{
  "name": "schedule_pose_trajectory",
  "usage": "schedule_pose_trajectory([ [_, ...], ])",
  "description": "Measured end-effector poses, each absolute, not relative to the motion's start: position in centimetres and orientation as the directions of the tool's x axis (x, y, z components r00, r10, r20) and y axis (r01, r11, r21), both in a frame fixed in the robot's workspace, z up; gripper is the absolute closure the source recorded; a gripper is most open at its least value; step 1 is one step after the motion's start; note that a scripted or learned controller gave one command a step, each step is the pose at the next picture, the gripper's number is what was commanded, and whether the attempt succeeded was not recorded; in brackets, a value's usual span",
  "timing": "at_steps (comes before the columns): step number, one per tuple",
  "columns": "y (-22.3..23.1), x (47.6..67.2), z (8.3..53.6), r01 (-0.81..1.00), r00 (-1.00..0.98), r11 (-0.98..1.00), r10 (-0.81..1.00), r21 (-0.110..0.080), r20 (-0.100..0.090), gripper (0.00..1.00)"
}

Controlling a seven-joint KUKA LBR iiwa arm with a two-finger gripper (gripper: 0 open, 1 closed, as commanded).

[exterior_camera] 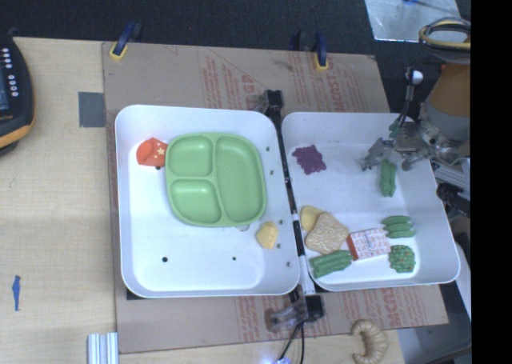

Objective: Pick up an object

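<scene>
Green pickle (387, 178) lay just below the pincer (391, 156), its long axis running straight away from it; whether the pincer was clenched, I cannot tell

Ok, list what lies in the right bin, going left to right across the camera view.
Purple piece → bread slice → red-and-white packet → green pod under the gripper → broccoli.
</scene>
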State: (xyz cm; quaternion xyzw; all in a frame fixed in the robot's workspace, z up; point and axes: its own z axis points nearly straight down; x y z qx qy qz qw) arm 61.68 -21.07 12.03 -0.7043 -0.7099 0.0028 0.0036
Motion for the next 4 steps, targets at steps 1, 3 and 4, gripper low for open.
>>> schedule_pose_trajectory([
  [1,-21.1,59.6,9.0,1.0,-0.004,0.004,1.0,-0.007,0.001,0.0],
  [3,-21.0,60.7,8.5,1.0,-0.008,0.008,1.0,-0.011,0.002,0.0],
  [4,-21.3,63.5,26.4,1.0,-0.006,0.006,1.0,0.017,-0.006,0.0],
])
